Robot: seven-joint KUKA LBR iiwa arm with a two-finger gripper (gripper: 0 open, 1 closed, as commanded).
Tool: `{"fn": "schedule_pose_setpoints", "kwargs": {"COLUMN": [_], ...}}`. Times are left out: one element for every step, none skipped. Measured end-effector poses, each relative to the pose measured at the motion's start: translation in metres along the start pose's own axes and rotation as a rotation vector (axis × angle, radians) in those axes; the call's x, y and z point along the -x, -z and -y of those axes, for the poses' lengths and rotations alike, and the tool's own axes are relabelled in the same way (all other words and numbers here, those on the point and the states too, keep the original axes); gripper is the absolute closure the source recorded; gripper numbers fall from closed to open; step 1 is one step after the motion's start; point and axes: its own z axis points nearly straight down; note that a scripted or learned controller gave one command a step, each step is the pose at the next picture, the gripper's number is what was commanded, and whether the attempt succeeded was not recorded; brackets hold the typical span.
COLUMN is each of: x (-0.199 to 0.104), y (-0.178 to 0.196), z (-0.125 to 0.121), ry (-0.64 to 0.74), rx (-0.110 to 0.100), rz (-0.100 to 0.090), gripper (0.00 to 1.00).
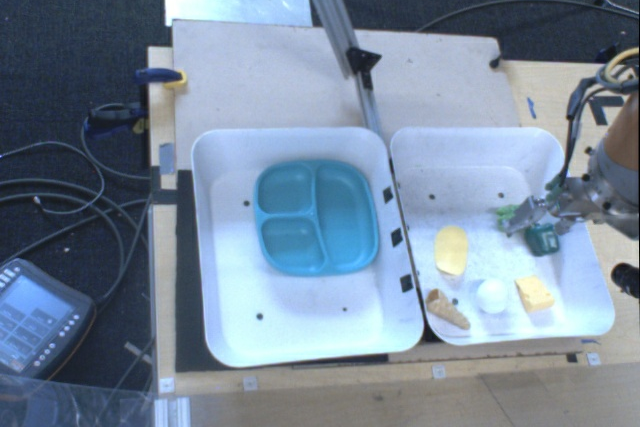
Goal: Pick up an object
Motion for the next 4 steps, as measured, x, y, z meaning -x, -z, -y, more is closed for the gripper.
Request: {"fn": "schedule_pose_setpoints", "kwargs": {"x": [0.000, 0.004, 0.002, 0.002], "y": [0.000, -0.042, -0.104, -0.108], "z": [0.000, 0.001, -0.002, -0.003], "ry": [-0.002, -0.005, -0.004, -0.005], "rx": [0.001, -0.003, -0.005, -0.001], "rz": [0.000, 0.000, -0.001, 0.000], "gripper": [0.00, 0.00, 0.00, 0.00]}}
